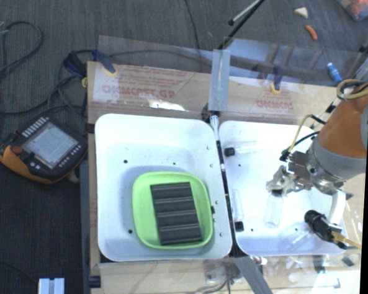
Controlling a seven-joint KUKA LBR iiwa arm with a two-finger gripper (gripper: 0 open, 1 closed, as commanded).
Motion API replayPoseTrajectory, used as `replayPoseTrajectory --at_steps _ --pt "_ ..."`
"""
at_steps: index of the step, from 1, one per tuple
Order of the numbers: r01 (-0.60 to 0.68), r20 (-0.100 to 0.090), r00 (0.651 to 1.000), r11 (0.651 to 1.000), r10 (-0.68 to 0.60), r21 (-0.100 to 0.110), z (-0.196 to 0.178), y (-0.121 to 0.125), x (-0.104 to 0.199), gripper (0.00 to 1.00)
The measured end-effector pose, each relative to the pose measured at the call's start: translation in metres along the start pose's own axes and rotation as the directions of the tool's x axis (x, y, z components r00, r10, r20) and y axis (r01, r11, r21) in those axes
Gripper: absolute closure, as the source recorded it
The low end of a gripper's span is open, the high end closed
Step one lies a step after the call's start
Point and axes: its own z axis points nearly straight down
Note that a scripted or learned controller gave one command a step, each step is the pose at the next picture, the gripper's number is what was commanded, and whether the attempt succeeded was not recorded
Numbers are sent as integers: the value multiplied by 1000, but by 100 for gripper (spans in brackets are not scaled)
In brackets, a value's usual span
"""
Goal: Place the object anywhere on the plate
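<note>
A square green plate [141, 200] sits in the left white bin [112, 151], toward its front. A dark grey ribbed block [177, 212] lies flat on the plate and covers most of its middle. My gripper [280, 182] hangs over the right white bin [253, 237], well to the right of the plate and apart from the block. The grey wrist with its orange band [346, 131] rises behind it at the right edge. Nothing shows between the gripper's fingers.
A clear tube-like piece [272, 211] lies on the right bin's floor just below the gripper, and another clear piece [244, 145] lies near its back left corner. A metal divider [219, 83] stands behind the bins. A teach pendant [44, 148] and cables lie on the floor at left.
</note>
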Motion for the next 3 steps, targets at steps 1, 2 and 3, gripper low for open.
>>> replayPoseTrajectory --at_steps 1,2,3 --pt "0 0 1000 1000 0 0 0 0 0 0" --pt "-8 -1 1000 1000 8 -1 -57 11 13 0" --pt "-15 0 1000 1000 15 -1 -91 -6 -29 0"
